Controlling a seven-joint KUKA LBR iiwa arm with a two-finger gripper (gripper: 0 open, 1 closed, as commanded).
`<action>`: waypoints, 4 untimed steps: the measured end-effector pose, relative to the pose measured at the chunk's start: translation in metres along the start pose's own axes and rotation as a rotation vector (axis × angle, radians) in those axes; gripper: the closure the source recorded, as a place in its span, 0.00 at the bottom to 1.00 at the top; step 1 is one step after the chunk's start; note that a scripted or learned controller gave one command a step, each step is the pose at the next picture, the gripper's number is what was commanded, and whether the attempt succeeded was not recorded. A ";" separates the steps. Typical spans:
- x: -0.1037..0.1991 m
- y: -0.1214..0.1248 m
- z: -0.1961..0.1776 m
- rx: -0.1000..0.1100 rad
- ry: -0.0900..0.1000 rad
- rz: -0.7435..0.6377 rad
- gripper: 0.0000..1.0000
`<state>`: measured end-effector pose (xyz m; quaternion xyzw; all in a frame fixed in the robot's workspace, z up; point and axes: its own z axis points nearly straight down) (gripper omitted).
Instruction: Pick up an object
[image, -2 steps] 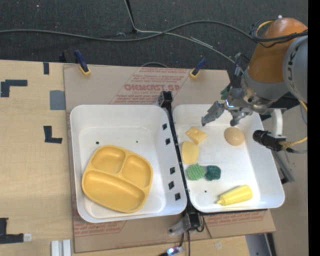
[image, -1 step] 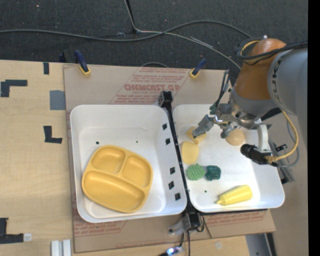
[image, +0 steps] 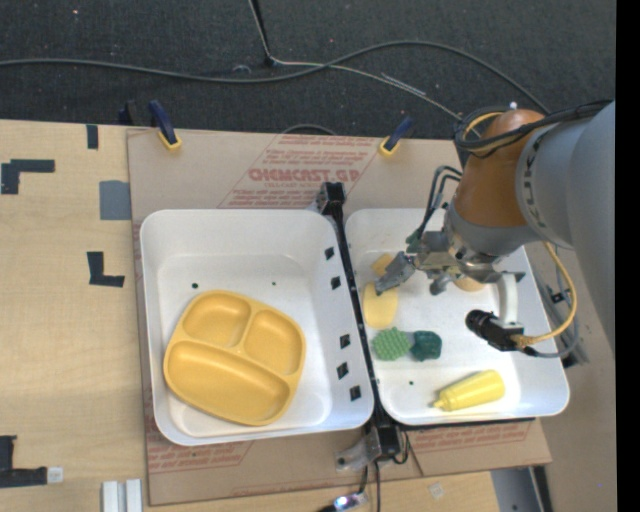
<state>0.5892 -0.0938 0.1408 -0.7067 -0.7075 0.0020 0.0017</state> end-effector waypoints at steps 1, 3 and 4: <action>0.001 -0.001 0.053 -0.001 0.000 0.000 0.00; -0.003 0.005 -0.021 -0.010 -0.001 0.000 1.00; -0.010 0.003 -0.066 -0.009 0.000 0.001 1.00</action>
